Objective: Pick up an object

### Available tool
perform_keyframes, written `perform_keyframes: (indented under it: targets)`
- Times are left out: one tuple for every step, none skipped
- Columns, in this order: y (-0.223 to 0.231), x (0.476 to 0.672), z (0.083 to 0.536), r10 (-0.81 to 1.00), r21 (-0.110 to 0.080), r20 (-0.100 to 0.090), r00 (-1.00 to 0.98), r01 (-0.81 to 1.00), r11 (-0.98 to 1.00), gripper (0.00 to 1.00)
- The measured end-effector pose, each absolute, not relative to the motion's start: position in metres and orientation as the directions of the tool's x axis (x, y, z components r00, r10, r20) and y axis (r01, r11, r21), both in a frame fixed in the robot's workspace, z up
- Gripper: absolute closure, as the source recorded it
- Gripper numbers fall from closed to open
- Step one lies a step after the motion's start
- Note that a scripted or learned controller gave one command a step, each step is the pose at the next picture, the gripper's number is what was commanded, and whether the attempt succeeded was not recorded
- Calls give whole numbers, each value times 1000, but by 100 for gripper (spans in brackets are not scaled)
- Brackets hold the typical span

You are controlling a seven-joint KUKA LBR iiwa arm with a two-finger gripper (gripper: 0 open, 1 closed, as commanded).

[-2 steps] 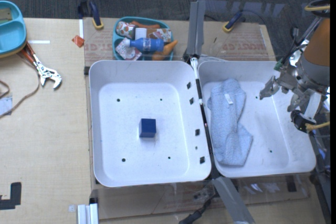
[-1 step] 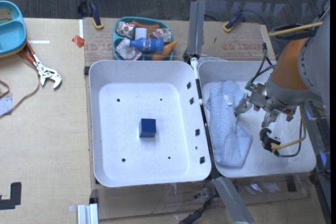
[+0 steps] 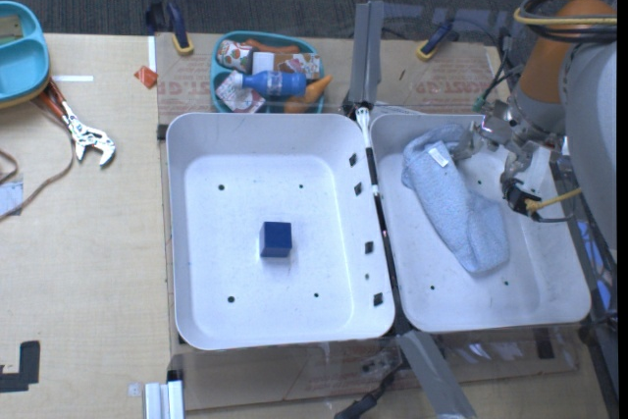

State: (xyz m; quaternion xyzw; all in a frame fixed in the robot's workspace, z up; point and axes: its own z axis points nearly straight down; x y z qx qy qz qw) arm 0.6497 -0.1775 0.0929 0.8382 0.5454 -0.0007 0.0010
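Observation:
A small dark blue cube [image 3: 277, 238] sits near the middle of the left white bin [image 3: 196, 211]. A light grey-blue cloth [image 3: 456, 203] lies crumpled in the right white bin [image 3: 549, 289], stretching from its back left toward its centre, with a small white tag near its top. My gripper [image 3: 488, 148] hangs low at the back right of the right bin, just beside the cloth's upper right edge. The wrist and its cables hide its tips. I see nothing held in it.
Behind the left bin stands a teal tub [image 3: 267, 74] of assorted items. A wrench [image 3: 86, 140] and a blue tray [image 3: 20, 49] lie on the bench at left. Clamps [image 3: 179, 26] sit along the back edge. The arm's grey body [image 3: 589, 103] fills the right side.

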Motion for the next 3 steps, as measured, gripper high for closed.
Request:
perform_keyframes:
  targets:
    - [-176, 659, 156, 930, 2, -1, 367, 930, -367, 0]
    - [-158, 656, 201, 912, 1, -2, 411, 912, -411, 0]
    - [-127, 658, 106, 969, -1, -1, 248, 969, -248, 0]
